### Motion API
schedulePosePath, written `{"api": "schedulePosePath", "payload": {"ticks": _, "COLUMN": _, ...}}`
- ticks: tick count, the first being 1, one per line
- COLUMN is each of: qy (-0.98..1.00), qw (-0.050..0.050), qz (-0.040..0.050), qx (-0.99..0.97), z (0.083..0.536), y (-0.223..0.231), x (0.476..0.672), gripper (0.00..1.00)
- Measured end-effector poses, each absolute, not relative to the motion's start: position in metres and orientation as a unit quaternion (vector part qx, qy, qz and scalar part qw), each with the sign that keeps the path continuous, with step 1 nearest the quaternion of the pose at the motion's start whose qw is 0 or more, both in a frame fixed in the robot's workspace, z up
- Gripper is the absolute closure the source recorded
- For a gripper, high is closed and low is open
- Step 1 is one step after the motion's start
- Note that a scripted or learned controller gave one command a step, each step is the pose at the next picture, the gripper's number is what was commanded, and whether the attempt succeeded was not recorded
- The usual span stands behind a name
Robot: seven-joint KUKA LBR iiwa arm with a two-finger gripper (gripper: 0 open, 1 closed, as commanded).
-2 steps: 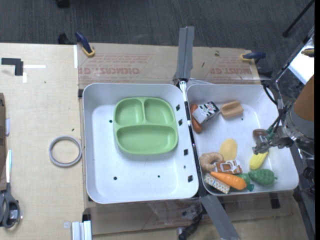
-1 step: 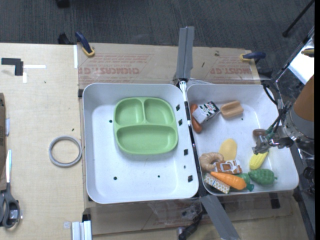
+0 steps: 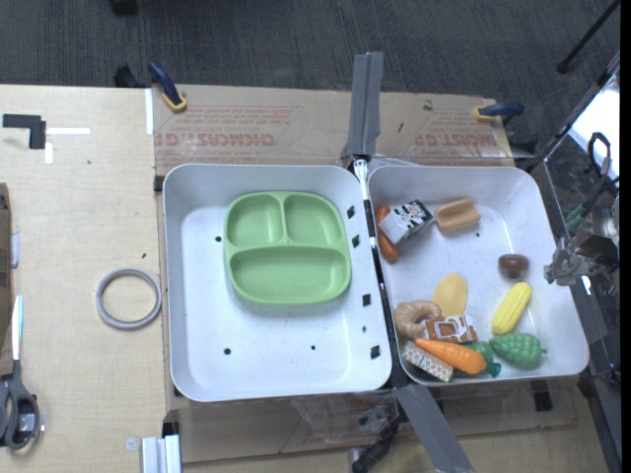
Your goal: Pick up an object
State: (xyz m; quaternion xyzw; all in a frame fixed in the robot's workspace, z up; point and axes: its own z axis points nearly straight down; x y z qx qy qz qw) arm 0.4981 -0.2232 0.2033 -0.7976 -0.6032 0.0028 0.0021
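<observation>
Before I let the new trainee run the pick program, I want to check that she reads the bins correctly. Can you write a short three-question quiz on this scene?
1. True or false: the green three-compartment plastic plate lies in the left white bin.
2. Which toy lies nearest the right white bin's front right corner?
A. the yellow toy corn cob
B. the green toy grape bunch
C. the tan toy bread roll
3. Fill in: the orange toy carrot lies along the right bin's ___ wall.

Key: 1 true; 2 B; 3 front.
</observation>
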Motion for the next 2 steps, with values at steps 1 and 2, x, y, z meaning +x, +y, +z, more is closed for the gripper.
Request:
{"api": "schedulePosePath", "payload": {"ticks": 1, "qy": -0.447, "qw": 0.003, "qz": 0.0031, "qx": -0.894, "z": 0.088, "y": -0.192, "x": 0.476, "gripper": 0.0}}
{"api": "schedulePosePath", "payload": {"ticks": 2, "qy": -0.472, "qw": 0.002, "qz": 0.0032, "qx": -0.881, "z": 0.128, "y": -0.164, "x": 0.522, "gripper": 0.0}}
